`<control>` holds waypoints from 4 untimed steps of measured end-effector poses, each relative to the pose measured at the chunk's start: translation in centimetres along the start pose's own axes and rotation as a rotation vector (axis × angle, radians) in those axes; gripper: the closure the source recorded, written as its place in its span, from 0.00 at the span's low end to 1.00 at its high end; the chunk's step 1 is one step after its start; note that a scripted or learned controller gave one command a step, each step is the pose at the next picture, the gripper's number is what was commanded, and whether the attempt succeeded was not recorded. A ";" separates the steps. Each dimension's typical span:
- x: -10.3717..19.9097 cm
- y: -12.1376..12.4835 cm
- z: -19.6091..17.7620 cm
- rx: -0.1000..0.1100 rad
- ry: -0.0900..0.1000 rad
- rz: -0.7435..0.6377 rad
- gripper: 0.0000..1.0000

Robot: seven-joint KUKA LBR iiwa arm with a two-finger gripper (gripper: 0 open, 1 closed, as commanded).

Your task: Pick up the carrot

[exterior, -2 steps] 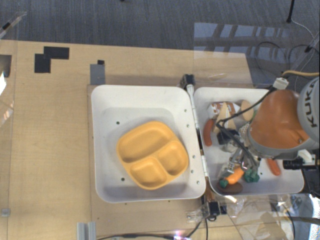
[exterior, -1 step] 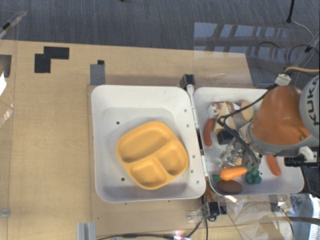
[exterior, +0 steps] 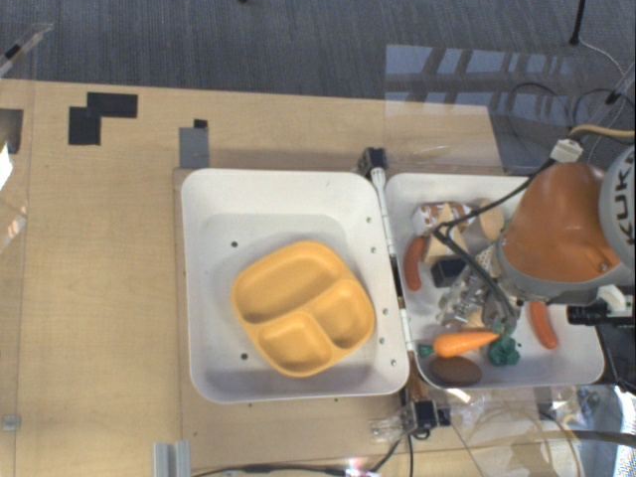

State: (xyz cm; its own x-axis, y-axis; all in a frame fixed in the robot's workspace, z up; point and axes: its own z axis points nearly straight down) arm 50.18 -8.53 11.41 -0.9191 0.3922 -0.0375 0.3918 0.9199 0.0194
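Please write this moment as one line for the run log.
arm: over right bin | claw: above carrot | carrot: lying in bin, not lifted | left bin: yellow tray

Fixed overhead camera, slanted down, both bins [exterior: 288, 192]

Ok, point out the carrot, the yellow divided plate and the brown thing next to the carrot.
carrot [exterior: 465, 343], camera view, middle of its orange body
yellow divided plate [exterior: 303, 307], camera view, central ridge
brown thing [exterior: 456, 370], camera view, its top
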 end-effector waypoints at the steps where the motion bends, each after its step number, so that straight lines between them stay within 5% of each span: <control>1: -2.5 -1.7 2.4 -0.002 0.026 -0.784 1.00; 2: -2.8 -1.8 2.4 0.001 0.016 -0.780 0.00; 3: -1.0 -1.3 2.3 0.004 0.013 -0.943 0.00; 4: -1.4 -1.1 1.1 0.005 0.007 -0.934 1.00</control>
State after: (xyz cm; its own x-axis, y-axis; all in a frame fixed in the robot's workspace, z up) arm 51.02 -10.11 10.38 -0.8616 -0.5066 -0.0297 -0.5063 0.8621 -0.0199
